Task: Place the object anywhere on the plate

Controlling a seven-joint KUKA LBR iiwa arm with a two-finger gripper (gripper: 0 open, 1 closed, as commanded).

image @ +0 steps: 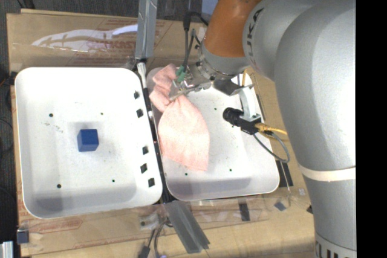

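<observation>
Dark ribbed floor behind; brown cardboard-covered bench [72,39] carrying two shallow white bins side by side. Grey arm [302,69] with orange band [233,18] reaching in from the right, wrist above the far edge of the right bin [254,172]. Pincer [180,86] low over the far left corner of that bin, at the top of a pink cloth [181,130]. Whether released or clenched: cannot tell, tips lost against the fabric and metal. Cloth bunched directly beneath the pincer, then spreading nearward and slightly right from it across the bin floor, crumpled, touching the bin's left wall. Small green patch [181,73] just beside the pincer, on its far side. Black cable fitting [239,118] with a yellow lead to the right of the pincer, nearer the viewer. Blue cube [88,139] well to the left of the pincer, resting on the floor of the left bin [36,190], apart from everything else. Grey bracket [146,24] standing upright to the far left of the pincer, between the two bins.
</observation>
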